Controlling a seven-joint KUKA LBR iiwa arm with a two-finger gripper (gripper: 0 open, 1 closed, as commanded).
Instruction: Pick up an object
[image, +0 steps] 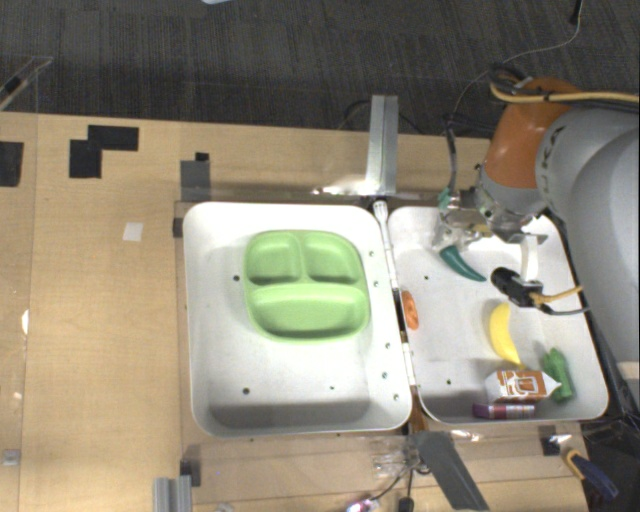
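In the right bin (430, 390), a purple marker (505, 408) and small carton (520, 383) lie by the near wall. A yellow banana (503, 333) lies mid-bin with bare floor left of it. Farther back, the gripper (452, 238) hangs over a curved teal thing (461, 263), nothing between its spread fingers.

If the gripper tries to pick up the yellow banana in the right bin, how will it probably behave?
The banana looks curved and smooth, so it may pivot or slip between two fingers. It lies flat on the right bin floor, so it probably will not roll far. It seems light for its size, likely a toy, though this cannot be confirmed.
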